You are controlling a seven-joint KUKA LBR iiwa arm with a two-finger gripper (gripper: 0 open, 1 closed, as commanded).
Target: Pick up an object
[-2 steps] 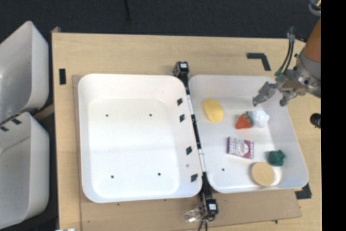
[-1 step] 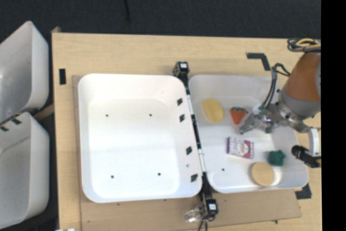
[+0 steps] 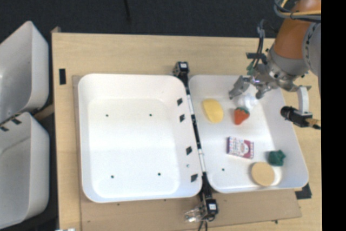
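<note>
The gripper [image 3: 250, 90] is hanging over the far part of the right bin [image 3: 286, 173], its two grey fingers [image 3: 238, 87] spreading apart in a released pose with nothing between them. The arm [image 3: 292, 35] (grey, with its orange band just above the wrist) is reaching in behind the tool from the right.

Directly beneath and a little toward the near side of the fingertips, a strawberry [image 3: 241, 114] is lying on the bin floor, red with a green cap, close under the tool but apart from the fingers. Just to the left of that, and to the lower left of the gripper, a yellow lemon-shaped piece [image 3: 213, 110] is resting. Farther toward the near rim from the tool, a small purple-and-white packet [image 3: 240, 147] is lying flat. Beyond it, well apart from the gripper, a round tan disc [image 3: 264, 174] is sitting near the front edge, with a small dark green item [image 3: 277, 157] just beside it on the right.

Far to the tool's left, past the hinge-like divider, the left bin [image 3: 86, 116] is sitting on the wooden bench [image 3: 135, 51].
</note>
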